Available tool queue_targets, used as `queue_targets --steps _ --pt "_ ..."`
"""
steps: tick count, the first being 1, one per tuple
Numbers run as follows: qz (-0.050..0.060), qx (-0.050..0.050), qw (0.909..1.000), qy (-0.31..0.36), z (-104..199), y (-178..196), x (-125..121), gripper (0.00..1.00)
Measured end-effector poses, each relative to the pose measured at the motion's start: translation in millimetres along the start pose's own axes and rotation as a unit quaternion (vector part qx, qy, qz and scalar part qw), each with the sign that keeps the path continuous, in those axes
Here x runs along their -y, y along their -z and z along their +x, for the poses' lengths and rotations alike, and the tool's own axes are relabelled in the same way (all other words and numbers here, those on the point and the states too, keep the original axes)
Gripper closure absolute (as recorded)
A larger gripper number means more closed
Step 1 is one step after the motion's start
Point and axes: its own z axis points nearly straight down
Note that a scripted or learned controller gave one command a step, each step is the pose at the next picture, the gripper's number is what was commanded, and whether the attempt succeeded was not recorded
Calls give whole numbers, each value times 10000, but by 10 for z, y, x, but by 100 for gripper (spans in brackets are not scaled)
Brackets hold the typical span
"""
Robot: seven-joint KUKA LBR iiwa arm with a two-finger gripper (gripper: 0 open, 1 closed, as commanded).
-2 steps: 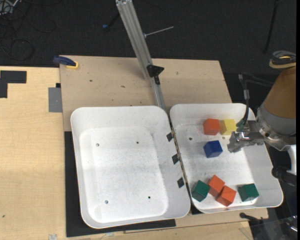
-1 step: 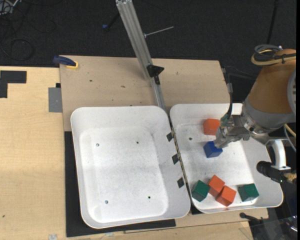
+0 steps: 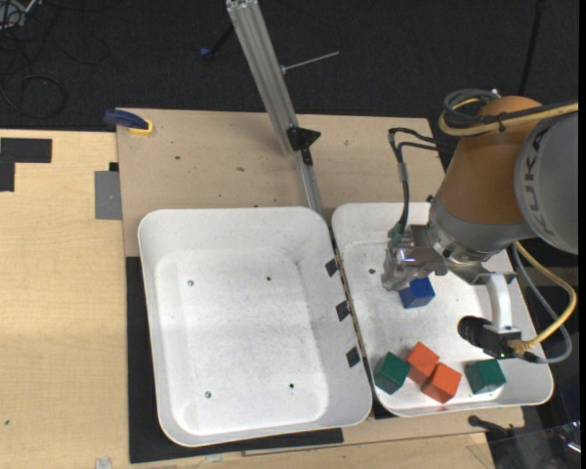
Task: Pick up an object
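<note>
reaching in from the right, the grey arm with its orange band (image 3: 483, 169) hangs over the right bin (image 3: 366, 225), and the tool (image 3: 406, 270) sits low above the bin's middle. a blue block (image 3: 417, 292) lies just under and slightly nearer than the tool, touching or nearly touching its tip; whether the block is actually between the fingers, and how wide they stand, i cannot tell from this slant.

along the near edge of the same bin lie four more blocks: a green block (image 3: 392, 372) at the left, two orange blocks (image 3: 423, 359) (image 3: 441, 383) touching each other just to its right, and another green block (image 3: 485, 376) further right, near the bin's corner. the left bin (image 3: 181, 233) sits beside the right one on the wooden table (image 3: 205, 154). a metal rail (image 3: 266, 66) slants up from between the bins toward the far side.
</note>
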Motion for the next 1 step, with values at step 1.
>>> queue_targets --steps 1 --pt "-4 1 10000 4 512 50 19 100"
